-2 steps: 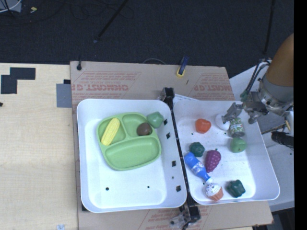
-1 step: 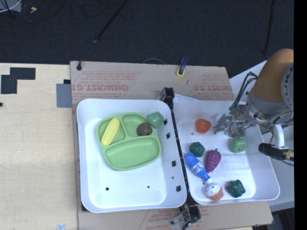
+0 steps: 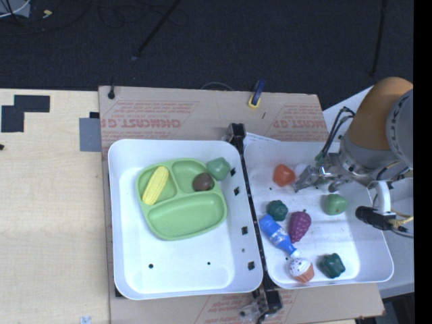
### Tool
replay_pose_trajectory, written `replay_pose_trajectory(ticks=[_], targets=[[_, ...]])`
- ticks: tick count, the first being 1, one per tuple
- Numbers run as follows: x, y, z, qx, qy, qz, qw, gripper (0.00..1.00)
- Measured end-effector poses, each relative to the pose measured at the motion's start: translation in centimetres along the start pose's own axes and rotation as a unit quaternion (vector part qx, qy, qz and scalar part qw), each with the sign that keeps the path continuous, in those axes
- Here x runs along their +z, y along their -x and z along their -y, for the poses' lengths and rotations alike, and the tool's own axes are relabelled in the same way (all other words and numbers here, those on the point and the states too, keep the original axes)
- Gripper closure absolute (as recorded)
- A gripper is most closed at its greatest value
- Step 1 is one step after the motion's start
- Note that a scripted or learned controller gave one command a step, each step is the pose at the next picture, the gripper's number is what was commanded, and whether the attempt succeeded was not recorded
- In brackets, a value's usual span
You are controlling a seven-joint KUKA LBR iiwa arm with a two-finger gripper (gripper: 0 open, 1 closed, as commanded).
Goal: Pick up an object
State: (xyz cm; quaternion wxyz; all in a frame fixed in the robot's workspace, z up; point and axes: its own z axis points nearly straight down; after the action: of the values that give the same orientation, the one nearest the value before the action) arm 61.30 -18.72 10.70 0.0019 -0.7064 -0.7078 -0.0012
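Note:
My gripper hangs low over the right bin, in its upper middle, with the fingers open and nothing between them. An orange-red fruit lies just to its left and a light green apple just to its lower right. Further down in the same bin lie a dark green piece, a purple grape bunch, a blue bottle, a white and orange cupcake and another dark green piece.
The left bin holds a green divided plate with a yellow corn cob and a brown ball in it. A pale green piece lies at the plate's upper right. A black divider separates the bins.

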Motion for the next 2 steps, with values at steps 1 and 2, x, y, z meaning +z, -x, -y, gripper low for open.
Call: replay_pose_trajectory(ticks=[1,2], targets=[[-0.8,0.2,0.1,0.001,-0.001,0.001,1.0000,1.00],[-6.5,0.1,-1.0,0.001,0.003,0.003,1.0000,1.00]])
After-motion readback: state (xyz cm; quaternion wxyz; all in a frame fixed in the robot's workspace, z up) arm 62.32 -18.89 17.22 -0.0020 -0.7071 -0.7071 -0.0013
